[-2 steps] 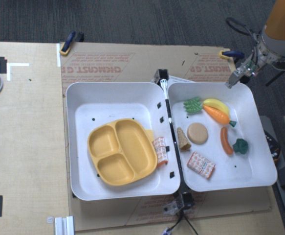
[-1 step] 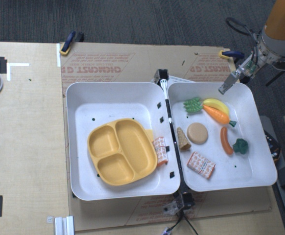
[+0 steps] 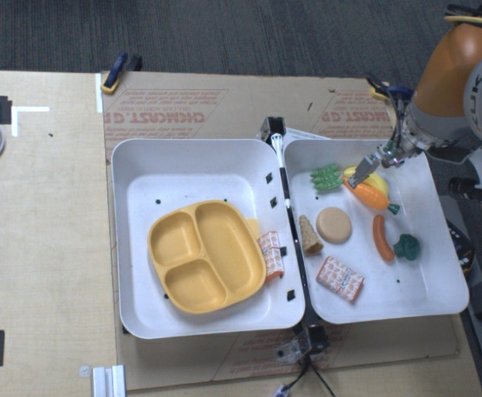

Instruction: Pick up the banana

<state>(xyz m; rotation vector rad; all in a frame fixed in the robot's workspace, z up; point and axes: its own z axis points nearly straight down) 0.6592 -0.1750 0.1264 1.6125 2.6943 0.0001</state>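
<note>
The banana (image 3: 366,175) is a small yellow piece near the back of the right bin (image 3: 439,288). It lies partly under an orange carrot (image 3: 370,195), with a green leafy toy (image 3: 326,178) just to its left. My gripper (image 3: 387,157) reaches in from the right and hovers low right at the banana's upper right end, touching or almost touching it. The arm's grey wrist and orange band (image 3: 455,60) rise behind it. The banana rests on the bin floor.
The right bin also holds a round tan biscuit (image 3: 334,225), a bread cone (image 3: 309,235), a sausage (image 3: 381,236), a broccoli (image 3: 406,246) and a red packet (image 3: 340,279). The left bin (image 3: 133,222) holds a yellow divided plate (image 3: 206,256) and a small packet (image 3: 271,255).
</note>
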